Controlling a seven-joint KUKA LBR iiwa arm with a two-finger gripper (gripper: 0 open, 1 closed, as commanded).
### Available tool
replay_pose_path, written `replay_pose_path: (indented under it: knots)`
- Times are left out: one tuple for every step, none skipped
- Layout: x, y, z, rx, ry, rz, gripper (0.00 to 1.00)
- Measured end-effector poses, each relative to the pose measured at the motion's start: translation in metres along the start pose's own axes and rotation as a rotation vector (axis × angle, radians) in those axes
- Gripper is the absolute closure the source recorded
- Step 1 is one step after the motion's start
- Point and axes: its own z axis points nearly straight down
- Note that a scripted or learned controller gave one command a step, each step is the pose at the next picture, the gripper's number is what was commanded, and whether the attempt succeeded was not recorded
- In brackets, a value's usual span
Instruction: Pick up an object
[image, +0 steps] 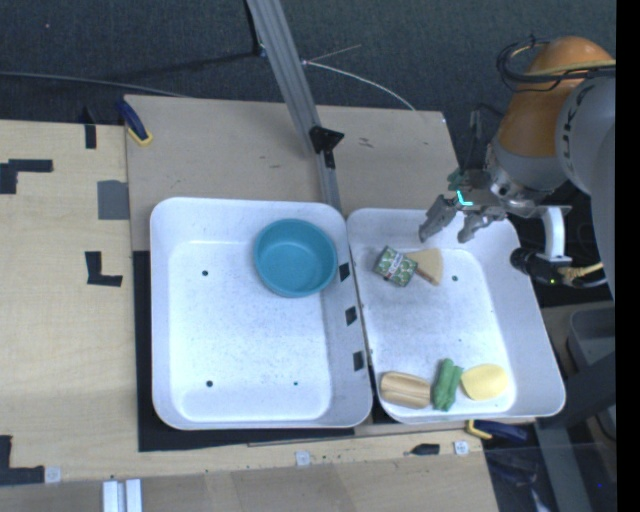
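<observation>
Two dark gripper (452, 228) fingers stand spread and empty above right white bin (520, 330) far end, just beside small green-patterned crumpled packet (395, 266) touching pale yellow wedge (430, 266); packet likely light, soft, deformable—pinch across its middle.

One fixed camera high above the bench (60, 300), slanting down over both white bins (180, 400).

blue bowl (295, 257), white speckled bins (250, 345), yellow lemon (484, 381)
</observation>
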Motion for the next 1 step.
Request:
replay_pose_path:
  knots:
    - [0.0001, 0.0007, -0.0012, -0.002, 0.000, 0.000, 0.00]
